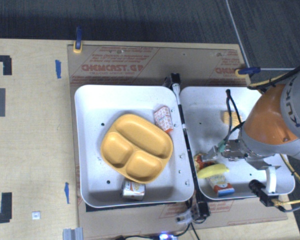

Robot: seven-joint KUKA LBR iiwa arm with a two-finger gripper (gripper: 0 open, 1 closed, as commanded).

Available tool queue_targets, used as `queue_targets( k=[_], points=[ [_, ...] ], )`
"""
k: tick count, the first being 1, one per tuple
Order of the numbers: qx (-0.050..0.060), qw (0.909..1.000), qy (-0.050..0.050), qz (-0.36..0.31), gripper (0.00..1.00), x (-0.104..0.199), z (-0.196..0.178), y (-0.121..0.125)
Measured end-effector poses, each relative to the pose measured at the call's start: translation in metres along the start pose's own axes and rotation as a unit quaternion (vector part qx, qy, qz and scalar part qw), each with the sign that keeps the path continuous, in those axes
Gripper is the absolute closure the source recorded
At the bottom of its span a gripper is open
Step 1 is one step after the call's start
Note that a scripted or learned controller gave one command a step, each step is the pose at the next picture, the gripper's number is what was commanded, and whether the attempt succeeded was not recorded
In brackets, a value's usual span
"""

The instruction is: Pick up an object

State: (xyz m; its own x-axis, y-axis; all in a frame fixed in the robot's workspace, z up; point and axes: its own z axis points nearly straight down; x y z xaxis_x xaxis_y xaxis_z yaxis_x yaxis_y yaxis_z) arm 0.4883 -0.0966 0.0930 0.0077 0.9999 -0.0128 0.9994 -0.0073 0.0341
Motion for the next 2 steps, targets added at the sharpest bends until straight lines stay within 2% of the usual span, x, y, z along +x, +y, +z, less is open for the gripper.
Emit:
queue_targets(
  k=[2],
  points=[
    [0.0,1.0,0.0,0.0,0.0,-0.0003,0.0,0.0001]
  ],
)
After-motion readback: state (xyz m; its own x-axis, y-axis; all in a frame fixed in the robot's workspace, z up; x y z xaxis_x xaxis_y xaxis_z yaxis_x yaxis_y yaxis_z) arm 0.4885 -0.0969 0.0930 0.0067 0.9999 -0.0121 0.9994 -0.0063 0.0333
